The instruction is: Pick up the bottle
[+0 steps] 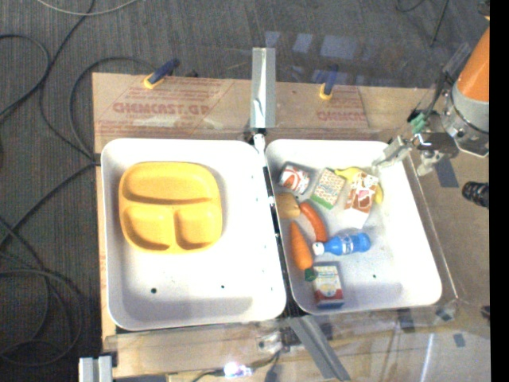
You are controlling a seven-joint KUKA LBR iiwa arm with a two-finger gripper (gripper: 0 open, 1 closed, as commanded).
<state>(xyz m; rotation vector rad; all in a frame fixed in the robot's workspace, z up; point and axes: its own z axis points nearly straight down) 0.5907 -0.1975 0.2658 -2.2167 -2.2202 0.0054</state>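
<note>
Two shallow white bins are sitting side by side on the bench. We are seeing the left white bin [135, 293] carrying a yellow plastic divided tray [172, 205]. The right white bin [398, 285] is holding the clutter. The small blue plastic bottle with a white cap [343, 244] is lying on its side near that bin's middle, cap pointing left. Just left of it two orange carrot-shaped toys [301, 249] are lying, and a small red and green carton [327, 284] is standing just below. A red and white can [295, 179], a green and white packet [327, 188] and a red and white carton [360, 192] are crowding the far part. The two-finger gripper [398, 151] is hovering over the bin's upper right corner, well apart from the bottle, with nothing between its fingers; we cannot tell whether they are spread or closed.
</note>
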